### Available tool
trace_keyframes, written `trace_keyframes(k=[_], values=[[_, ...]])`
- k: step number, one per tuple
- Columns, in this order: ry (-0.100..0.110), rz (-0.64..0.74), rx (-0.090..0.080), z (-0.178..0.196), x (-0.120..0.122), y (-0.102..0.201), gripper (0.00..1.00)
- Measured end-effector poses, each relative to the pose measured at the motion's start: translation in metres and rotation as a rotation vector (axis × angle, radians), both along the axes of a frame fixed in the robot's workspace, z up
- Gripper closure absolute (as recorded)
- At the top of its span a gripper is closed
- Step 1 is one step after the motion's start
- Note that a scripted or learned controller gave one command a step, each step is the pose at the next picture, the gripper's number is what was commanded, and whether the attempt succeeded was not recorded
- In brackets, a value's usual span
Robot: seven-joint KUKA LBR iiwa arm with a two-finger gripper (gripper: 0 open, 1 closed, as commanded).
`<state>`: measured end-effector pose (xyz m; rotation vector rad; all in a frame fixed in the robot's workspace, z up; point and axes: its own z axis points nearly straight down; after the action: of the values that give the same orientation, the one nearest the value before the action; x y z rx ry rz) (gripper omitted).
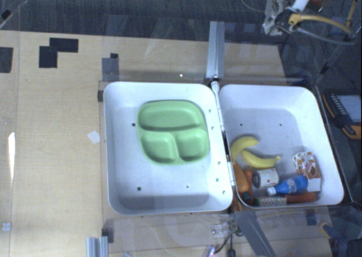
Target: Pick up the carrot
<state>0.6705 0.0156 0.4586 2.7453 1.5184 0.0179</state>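
Two shallow white bins side by side on a pale wooden bench (51, 137), parted by a metal rail. In the left bin (121, 193), just a green three-compartment tray (172, 131), lying flat near the middle, slightly toward the far edge, with one long compartment on the far side and two smaller ones on the near side. In the right bin (277, 108), everything crowded toward the near edge. Carrot (302, 197) lying flat along the near wall, close to the near right corner, long and orange-red, partly covered by a blue bottle (291, 185) resting on its side just above it and apparently touching it. Left of the bottle, a small can (266, 179) on its side, white with a dark end. Beyond the can, toward the middle of the bin, a yellow banana (251, 151), curved, its stem end toward the left wall. Against the left wall near the near left corner, a rounded orange item (243, 181), identity unclear. By the right wall, a small brown-and-white patterned carton (307, 165), just beyond the bottle. Far half of the right bin bare. Gripper (273, 19) up beyond the far edge of the right bin, past the bench's far right corner, well apart from the carrot and from every other item, with cables looping beside it. Open or closed: cannot tell at this angle and size. Nothing seen held.
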Motion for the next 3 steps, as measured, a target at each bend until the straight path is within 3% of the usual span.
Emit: trace_keyframes(k=[1,2,3], values=[[0.009,0.105,-0.003,-0.023,-0.012,-0.021,1.0],[0.009,-0.006,-0.002,-0.086,-0.001,-0.118,1.0],[0.005,0.01,-0.004,-0.029,-0.001,-0.19,1.0]])
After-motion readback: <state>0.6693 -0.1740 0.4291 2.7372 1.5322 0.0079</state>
